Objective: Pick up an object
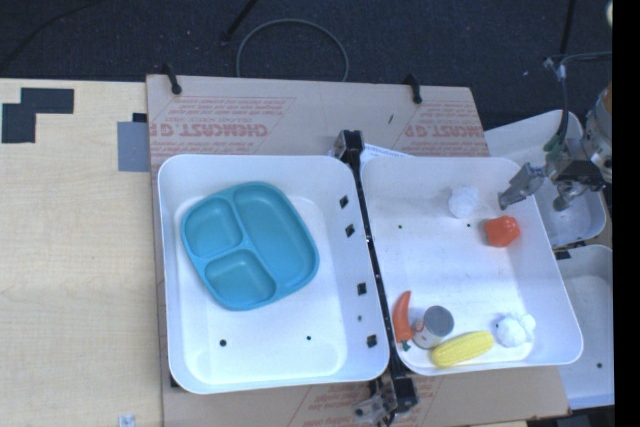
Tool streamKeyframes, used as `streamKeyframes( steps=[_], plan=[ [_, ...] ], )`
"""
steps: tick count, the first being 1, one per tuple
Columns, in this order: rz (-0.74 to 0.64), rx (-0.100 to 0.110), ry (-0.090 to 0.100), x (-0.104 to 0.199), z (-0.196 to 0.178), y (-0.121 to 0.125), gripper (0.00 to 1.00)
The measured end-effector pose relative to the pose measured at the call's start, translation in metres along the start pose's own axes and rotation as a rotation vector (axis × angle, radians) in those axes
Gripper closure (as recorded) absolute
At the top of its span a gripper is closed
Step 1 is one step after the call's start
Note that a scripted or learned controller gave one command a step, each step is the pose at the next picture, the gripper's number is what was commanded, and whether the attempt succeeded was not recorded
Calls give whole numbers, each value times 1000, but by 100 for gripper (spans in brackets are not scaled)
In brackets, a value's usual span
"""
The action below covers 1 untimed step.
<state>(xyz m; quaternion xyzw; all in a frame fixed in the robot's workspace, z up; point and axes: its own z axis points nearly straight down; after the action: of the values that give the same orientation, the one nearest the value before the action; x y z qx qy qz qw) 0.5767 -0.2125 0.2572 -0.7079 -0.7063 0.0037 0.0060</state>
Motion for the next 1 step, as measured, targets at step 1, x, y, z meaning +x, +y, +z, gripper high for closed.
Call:
streamKeyframes(
  steps=[1],
  plan=[
    [-2, -11, -3, 0, -7, 2, 0]
  ],
)
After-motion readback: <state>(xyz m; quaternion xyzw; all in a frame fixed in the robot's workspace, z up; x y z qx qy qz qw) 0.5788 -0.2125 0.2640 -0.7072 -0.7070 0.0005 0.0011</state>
